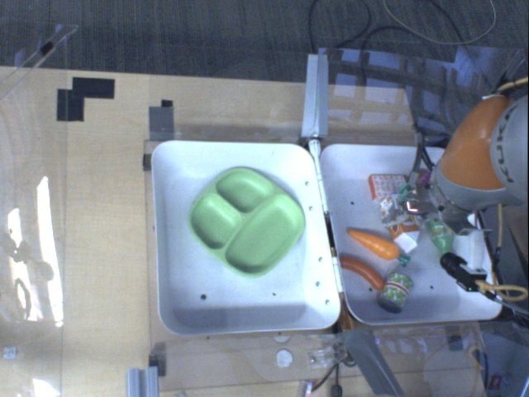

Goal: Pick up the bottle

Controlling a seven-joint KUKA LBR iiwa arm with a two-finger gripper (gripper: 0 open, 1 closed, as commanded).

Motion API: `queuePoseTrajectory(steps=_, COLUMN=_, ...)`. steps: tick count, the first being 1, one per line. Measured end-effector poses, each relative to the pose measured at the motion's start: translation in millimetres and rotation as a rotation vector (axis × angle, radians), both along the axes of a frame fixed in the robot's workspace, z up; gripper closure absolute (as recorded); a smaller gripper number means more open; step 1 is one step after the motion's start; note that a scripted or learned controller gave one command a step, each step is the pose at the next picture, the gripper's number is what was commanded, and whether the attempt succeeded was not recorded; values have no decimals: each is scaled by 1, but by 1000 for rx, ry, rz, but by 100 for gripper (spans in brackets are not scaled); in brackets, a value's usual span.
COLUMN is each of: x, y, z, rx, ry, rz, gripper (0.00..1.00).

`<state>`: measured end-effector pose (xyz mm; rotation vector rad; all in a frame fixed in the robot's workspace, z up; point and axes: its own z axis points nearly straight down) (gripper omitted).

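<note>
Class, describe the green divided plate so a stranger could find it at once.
Two white bins sit side by side on the bench; look in the left bin. The green plate lies near its middle, the only thing there. It has three compartments, unlike the small carrot and other items crowded in the right bin.

A green three-compartment plate (pixel 246 220) sits in the left white bin (pixel 178 296). The right bin (pixel 351 172) holds an orange carrot (pixel 373 243), a sausage (pixel 361 270), and a small printed packet (pixel 387 186).
</note>
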<state>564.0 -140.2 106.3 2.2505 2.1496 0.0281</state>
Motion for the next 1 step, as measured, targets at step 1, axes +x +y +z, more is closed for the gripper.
queuePoseTrajectory(steps=1, x=-23, y=35, z=110, rx=6, ry=25, rz=94, gripper=100)
